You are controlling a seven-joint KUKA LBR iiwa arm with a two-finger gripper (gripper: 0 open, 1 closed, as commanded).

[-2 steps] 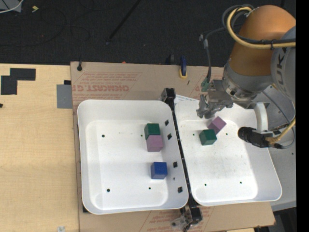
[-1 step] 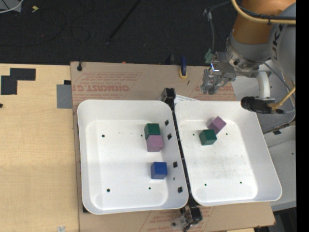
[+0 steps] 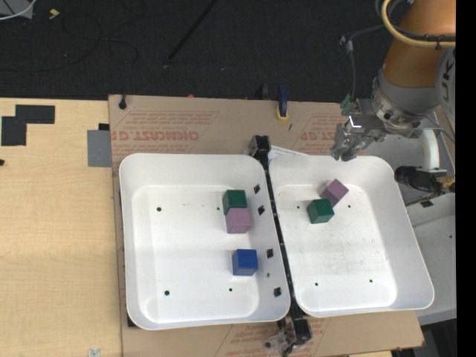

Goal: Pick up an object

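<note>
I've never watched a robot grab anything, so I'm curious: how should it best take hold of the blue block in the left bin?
Probably from straight above, closing on two opposite flat sides. The blue block lies flat and apart from the purple block and green block, so its faces are free.

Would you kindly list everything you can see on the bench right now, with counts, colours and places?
white bins: 2, white, side by side on the cardboard sheet; left bin, right bin
green blocks: 2, one in the left bin touching the purple block in front of it, one in the right bin
purple blocks: 2, one in the left bin, one in the right bin beside the green one
blue block: 1, left bin, nearer the front
cardboard sheet: 1, brown, under the bins
arm: 1, grey with orange band, upper right
gripper: 1, above the right bin's far edge, holding nothing visible
</note>
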